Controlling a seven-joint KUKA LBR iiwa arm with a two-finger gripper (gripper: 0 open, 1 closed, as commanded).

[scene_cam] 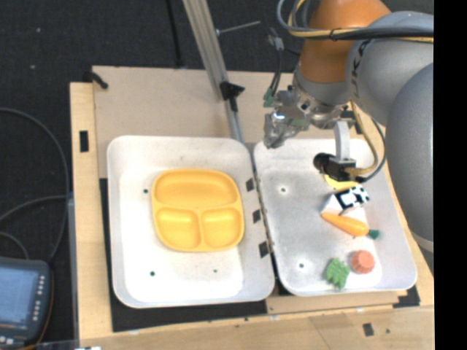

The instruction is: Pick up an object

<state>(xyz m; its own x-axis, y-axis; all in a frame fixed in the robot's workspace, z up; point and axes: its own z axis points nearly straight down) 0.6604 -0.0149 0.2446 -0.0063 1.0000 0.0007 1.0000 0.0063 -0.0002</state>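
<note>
My gripper (276,134) hangs over the far left corner of the right bin (292,217), with nothing visibly in it. An orange carrot with a green tip (346,224) lies at the right side of that bin, well away from the gripper. Closer to the front edge sit a small green leafy toy (336,272) and, just to its right, a round red-orange toy (362,262). A yellow three-compartment plate (197,208) lies in the middle of the left bin (131,268).
A slanted aluminium bar (211,57) rises from behind the bins, close to the gripper's left. The ridge where the two bins meet (261,217) runs down the middle. My arm's bulky grey body (408,100) overhangs the right bin's far right side.
</note>
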